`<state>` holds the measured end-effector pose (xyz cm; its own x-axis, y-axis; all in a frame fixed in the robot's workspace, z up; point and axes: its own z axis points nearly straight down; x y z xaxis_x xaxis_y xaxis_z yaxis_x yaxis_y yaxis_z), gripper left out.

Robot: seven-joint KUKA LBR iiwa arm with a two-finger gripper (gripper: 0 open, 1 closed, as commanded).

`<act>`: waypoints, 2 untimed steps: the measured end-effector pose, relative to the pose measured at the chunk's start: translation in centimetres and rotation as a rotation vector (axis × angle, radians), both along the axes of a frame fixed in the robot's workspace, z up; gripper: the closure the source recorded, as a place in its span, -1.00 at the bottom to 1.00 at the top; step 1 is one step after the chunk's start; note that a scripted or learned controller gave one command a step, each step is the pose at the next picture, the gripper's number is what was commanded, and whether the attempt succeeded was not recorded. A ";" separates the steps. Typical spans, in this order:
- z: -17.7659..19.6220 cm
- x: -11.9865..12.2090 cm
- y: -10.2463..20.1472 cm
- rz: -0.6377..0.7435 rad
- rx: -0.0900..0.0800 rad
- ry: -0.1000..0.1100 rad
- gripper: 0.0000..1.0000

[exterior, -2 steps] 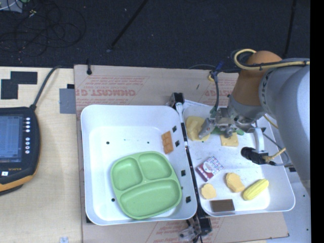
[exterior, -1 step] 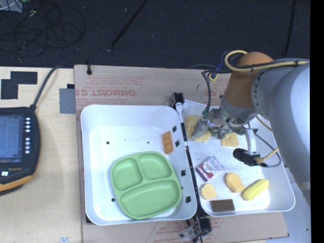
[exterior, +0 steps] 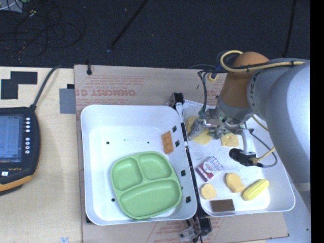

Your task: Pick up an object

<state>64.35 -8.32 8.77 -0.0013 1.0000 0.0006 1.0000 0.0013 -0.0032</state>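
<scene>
Camera view: 2 white bins side by side on a cardboard sheet (exterior: 131, 87) w/ reddish print, upside down and too blurry to read. Left bin (exterior: 96, 130) holds 1 green divided plate (exterior: 146, 184) in its near-right corner and 1 small orange block (exterior: 167, 142) by its right wall. Right bin (exterior: 283, 199) holds approx 3 pale yellow pieces (exterior: 202, 137) at its far-left end, 1 red-and-white packet (exterior: 208, 167) mid-left, 2 orange-yellow lumps (exterior: 234, 182) near the front, 1 yellow corn cob (exterior: 255, 189) front right, 1 brown block (exterior: 221, 205) at the front edge. Gripper (exterior: 218, 129) sits low over the pale pieces at the far end; can't tell how wide it stands or whether it has anything. Handheld pendant (exterior: 15, 146) at the bench's left edge, screen text unreadable.
</scene>
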 end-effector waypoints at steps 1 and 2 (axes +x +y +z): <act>0.0 0.0 -0.5 -0.002 -0.001 0.000 -1.00; 0.0 0.0 0.1 0.000 0.000 0.000 -1.00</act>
<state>64.33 -8.17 8.74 -0.0011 1.0000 0.0005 1.0000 0.0011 -0.0036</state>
